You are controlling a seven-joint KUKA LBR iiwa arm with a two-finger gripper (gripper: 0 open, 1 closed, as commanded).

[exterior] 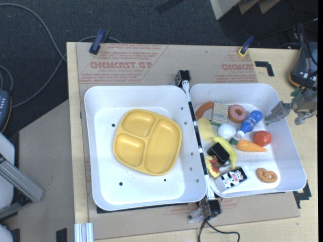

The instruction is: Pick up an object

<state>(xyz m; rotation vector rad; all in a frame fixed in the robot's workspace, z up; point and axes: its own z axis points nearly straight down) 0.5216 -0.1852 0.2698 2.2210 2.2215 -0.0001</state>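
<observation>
The fingers (277, 114) stand spread apart with nothing between them, one grey tip over the right bin's (295, 158) far right rim and the other further right, outside the bin. The gripper (291, 114) hangs at that rim, clear of every object, and the arm behind it runs off the right edge of the view.

Nearest to the fingers inside the right bin are a blue bottle (251, 121) and a red tomato (262, 138), both a little to the left of the tip. A pink donut (237, 113) lies just beside the bottle, and a carrot (251, 146) lies below the tomato, touching or nearly touching it. Further left come a white ball (227, 131), a patterned box (219, 113), a brown sausage (204, 108) and a banana (208, 132) along the bin's left wall. A black object (219, 153) rests on the banana's lower end. Near the bin's front edge sit a brown pretzel (266, 175) and a black-and-white spotted box (233, 178).

The left bin (98, 135) holds a yellow divided plate (147, 141), lying flat near its middle. Both bins rest side by side on the worktop (75, 84), which is covered with printed brown board. A blue clamp (97, 42) grips its back left edge.
</observation>
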